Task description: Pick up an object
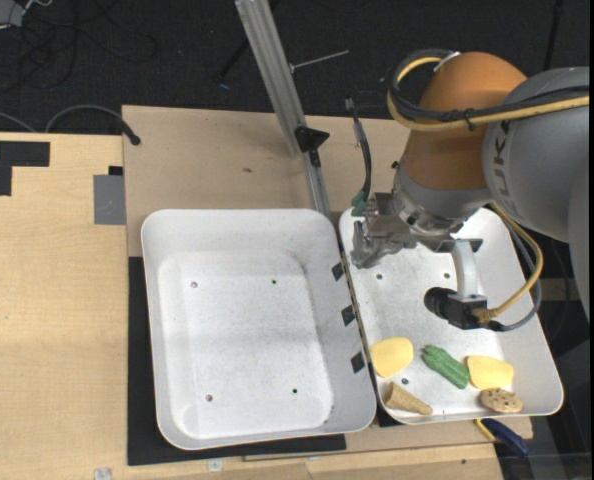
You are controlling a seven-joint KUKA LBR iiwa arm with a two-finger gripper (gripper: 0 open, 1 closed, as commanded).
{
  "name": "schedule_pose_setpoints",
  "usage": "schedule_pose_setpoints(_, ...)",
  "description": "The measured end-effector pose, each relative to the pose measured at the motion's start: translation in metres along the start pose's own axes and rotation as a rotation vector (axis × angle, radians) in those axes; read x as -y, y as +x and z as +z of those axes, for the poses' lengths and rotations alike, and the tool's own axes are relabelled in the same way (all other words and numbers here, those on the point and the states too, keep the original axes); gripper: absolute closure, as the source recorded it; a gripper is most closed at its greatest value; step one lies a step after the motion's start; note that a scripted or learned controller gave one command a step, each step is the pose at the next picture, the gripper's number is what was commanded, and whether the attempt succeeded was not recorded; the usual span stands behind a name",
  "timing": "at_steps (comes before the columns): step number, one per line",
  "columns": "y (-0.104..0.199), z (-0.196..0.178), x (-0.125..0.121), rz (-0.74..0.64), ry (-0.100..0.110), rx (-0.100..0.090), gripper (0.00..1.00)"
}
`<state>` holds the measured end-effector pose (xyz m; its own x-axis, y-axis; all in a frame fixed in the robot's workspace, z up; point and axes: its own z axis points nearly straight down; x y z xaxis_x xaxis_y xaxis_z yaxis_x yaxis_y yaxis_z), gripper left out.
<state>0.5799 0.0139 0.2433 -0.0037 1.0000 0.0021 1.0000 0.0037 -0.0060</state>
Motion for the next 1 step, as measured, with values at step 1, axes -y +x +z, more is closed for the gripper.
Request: schedule_pose_setpoints(1,0.0525,-0.002,-0.0066,-0.001,-0.003,0.0,1.0)
